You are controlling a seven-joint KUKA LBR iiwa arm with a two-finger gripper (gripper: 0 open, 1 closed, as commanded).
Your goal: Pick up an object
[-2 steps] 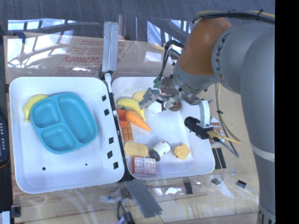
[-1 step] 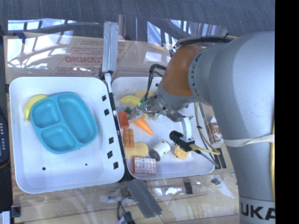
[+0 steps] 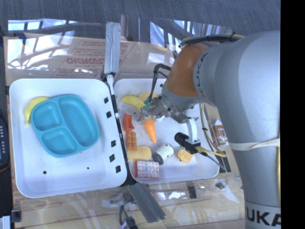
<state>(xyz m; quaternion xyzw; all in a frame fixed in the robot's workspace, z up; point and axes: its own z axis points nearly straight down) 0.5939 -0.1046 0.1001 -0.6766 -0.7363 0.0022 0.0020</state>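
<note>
Camera view is looking down at two white bins on the counter, and the grey arm with the orange band is reaching in over the right bin (image 3: 209, 173). The jaws (image 3: 148, 109) are seen low in that bin, right at the top end of a toy carrot (image 3: 151, 130). Whether they're spread or pinched can't be told from here, too much wrist and cable in the way, so no hold can be claimed.

What counts for the pick: the carrot's long axis runs roughly up-down in the picture, thick end up toward the jaws, tip pointing down and slightly right. It's lying just below the jaws, touching or nearly so.

A banana (image 3: 132, 101) is sitting just left of the jaws, close enough to get bumped, probably. A blue divided plate (image 3: 66, 124) is parked in the left bin (image 3: 28, 175), well apart.
</note>
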